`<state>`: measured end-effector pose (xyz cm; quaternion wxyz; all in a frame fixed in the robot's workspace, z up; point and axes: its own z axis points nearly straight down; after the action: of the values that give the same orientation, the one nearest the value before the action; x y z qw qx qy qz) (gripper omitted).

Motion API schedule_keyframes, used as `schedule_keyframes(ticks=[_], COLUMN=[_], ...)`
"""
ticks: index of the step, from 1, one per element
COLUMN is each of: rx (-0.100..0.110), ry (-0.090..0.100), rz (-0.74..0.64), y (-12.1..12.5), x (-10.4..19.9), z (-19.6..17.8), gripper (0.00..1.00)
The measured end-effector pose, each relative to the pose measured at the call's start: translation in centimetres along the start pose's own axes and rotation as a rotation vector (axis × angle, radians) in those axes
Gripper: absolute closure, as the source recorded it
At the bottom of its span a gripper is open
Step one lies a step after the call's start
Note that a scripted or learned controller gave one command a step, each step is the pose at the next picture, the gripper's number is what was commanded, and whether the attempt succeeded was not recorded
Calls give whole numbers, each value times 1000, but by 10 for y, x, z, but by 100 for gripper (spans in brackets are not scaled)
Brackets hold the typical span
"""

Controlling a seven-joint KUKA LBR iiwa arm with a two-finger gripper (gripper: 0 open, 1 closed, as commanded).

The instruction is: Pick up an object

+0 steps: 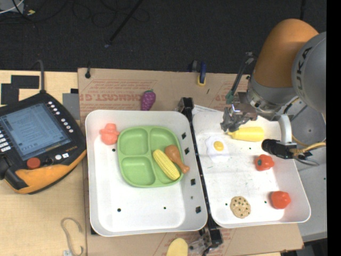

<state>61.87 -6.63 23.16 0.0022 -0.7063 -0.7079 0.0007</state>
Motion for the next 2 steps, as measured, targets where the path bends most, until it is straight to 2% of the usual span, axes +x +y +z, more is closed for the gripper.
schedule_keyframes(ticks=[2], rx=[3], ry=[-1], rz=[1], y=[-67], x=[79], z=[18], gripper=[100])
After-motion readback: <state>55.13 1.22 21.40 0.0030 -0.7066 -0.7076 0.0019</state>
